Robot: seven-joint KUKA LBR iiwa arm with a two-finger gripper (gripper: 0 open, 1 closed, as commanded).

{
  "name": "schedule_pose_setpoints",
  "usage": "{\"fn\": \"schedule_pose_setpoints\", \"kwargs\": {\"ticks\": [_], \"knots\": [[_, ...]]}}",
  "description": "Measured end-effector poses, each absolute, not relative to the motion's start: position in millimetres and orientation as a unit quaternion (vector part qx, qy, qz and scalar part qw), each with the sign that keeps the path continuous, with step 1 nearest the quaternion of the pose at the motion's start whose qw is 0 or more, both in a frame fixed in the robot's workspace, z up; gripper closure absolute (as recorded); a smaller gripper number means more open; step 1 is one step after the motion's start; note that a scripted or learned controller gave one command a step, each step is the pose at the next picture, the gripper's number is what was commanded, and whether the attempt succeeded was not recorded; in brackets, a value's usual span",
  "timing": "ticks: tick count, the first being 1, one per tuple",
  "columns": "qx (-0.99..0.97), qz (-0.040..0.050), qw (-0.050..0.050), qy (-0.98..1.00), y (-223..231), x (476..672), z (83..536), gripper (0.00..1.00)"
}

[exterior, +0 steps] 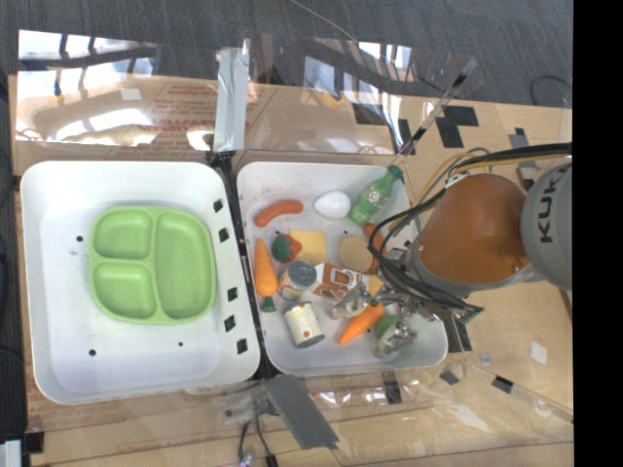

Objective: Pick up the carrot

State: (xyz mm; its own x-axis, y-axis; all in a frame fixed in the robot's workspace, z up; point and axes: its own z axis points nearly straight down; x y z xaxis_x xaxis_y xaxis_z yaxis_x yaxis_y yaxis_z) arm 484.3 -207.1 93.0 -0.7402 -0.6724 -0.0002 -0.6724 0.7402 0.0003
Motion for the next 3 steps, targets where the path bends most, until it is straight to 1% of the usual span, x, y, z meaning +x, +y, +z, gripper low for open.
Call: {"fn": "schedule_pose_setpoints", "kwargs": {"ticks": [1,2,3], "knots": [[-0.365,0.0008,0.001,0.931,-203.6,486.3,102.7,1.0],[-0.296,-0.0025,0.006,0.955,-147.0,549.0,217.1,1.0],[-0.386,-0.0007,0.002,0.922,-105.7,507.6,256.6,1.0]]}}
